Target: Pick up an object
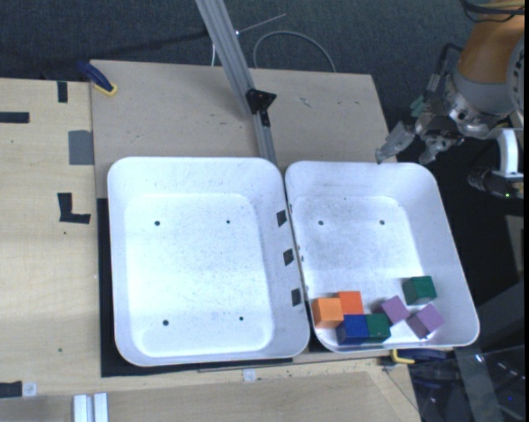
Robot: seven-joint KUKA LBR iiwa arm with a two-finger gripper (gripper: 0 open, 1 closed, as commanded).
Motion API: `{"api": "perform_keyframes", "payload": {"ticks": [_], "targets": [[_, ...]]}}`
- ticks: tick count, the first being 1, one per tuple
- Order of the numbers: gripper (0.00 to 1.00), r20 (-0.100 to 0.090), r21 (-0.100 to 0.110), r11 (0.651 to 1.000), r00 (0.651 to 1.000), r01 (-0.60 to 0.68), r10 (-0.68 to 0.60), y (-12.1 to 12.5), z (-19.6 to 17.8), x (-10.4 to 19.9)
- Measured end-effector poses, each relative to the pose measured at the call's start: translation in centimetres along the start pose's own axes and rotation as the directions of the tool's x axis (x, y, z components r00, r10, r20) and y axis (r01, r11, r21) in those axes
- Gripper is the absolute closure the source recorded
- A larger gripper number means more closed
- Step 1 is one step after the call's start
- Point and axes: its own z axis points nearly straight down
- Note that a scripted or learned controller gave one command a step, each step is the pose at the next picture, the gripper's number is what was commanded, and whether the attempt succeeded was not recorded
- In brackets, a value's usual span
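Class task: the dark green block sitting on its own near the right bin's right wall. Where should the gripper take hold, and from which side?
Probably from straight above, closing on two opposite side faces of the dark green block. It stands apart from the purple blocks, with some room all round.

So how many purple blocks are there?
2. Both small purple blocks lie in the right white bin, near its front right corner: one beside the green cubes, one nearer the rim. Others could hide underneath.
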Motion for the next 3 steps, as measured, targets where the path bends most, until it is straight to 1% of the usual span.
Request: {"api": "perform_keyframes", "payload": {"ticks": [1,2,3], "targets": [[0.0,-0.005,0.008,1.0,1.0,0.003,-0.003,-1.0,14.4,9.5],[0.0,-0.001,-0.01,1.0,1.0,0.0,0.0,0.0,-11.6,7.1],[0.0,-0.001,-0.005,1.0,1.0,-0.003,0.003,-7.5,-16.5,5.2]]}}
